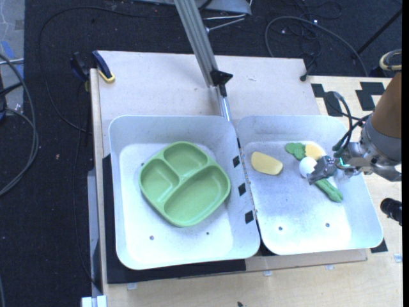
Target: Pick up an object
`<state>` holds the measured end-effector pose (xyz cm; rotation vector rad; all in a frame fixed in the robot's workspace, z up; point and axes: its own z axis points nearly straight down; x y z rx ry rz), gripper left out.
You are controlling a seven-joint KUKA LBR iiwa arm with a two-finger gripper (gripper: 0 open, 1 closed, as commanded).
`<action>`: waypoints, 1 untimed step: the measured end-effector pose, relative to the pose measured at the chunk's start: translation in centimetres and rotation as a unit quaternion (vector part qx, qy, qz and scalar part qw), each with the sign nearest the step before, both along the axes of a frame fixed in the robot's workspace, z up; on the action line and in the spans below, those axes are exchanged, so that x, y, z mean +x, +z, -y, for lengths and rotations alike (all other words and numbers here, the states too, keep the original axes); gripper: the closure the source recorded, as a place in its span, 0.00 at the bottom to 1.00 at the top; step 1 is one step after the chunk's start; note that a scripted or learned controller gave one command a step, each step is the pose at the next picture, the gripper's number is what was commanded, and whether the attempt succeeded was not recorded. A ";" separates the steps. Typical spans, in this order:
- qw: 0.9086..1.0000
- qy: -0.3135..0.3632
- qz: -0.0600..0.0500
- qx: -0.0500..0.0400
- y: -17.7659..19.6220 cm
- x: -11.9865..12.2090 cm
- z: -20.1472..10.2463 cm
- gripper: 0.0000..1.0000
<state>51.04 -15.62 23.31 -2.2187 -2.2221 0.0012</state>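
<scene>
Left bin (128,235): holds a green divided plate (185,183) with three compartments, lying flat near its middle
Right bin (307,232): holds a yellow oval piece (266,164) at its left, well apart from a cluster at the upper right
Cluster: a green leafy piece (295,149), a yellow round piece (314,150) and a white ball (307,165), close together; a green stick (331,189) lies just below
Gripper (324,171): low over the cluster, just beside the white ball; whether its fingers are apart or together cannot be told
Arm (383,130): enters from the right
</scene>
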 end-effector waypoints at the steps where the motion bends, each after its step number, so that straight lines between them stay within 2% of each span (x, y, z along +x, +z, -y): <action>1: 1.000 0.000 0.001 0.000 0.0 0.0 0.0 0.00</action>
